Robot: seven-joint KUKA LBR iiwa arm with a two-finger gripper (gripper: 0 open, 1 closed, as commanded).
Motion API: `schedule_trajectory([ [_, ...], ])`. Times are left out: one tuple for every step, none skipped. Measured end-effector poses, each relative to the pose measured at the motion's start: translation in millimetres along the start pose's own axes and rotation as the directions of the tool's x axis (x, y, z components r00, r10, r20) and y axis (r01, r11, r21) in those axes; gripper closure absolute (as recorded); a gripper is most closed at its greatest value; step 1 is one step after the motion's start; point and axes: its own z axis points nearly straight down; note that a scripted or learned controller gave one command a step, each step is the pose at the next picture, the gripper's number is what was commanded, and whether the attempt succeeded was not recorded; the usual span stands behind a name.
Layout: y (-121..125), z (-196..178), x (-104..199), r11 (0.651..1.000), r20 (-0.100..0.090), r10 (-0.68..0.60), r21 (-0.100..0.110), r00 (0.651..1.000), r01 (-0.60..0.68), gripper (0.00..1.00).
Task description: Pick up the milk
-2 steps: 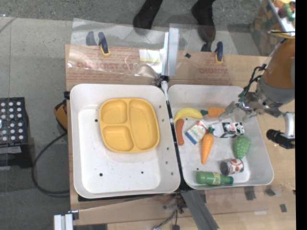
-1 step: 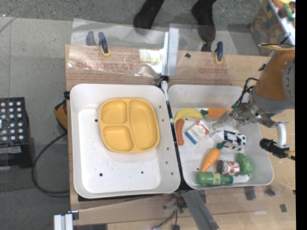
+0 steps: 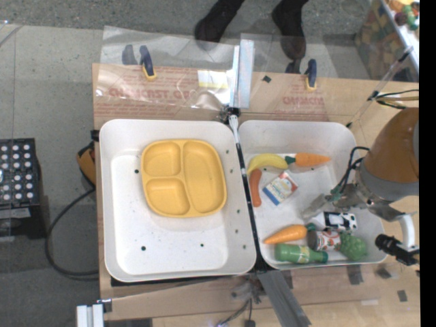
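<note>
The milk (image 3: 280, 187) is a small white carton with blue and red print. It lies tilted in the middle of the right bin (image 3: 340, 136), just right of a red sausage (image 3: 255, 186) and below a banana (image 3: 267, 161). My gripper (image 3: 320, 207) reaches in from the right and hangs low over the bin, a short way right of and below the carton, with a gap between them. Nothing shows held in it. Just under the gripper lies a small black-and-white patterned item (image 3: 339, 220).
The right bin also holds a carrot (image 3: 310, 159) at the back, a second carrot (image 3: 286, 234), a green bottle (image 3: 300, 253), a small jar (image 3: 325, 239) and broccoli (image 3: 353, 246) at the front. A yellow divided plate (image 3: 184, 177) sits in the left bin (image 3: 129, 251).
</note>
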Motion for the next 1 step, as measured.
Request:
schedule_trajectory([
  [-25.8, -0.5, 27.3, 0.999, 0.001, -0.037, -0.002, 0.999, 0.037, 0.0],
])
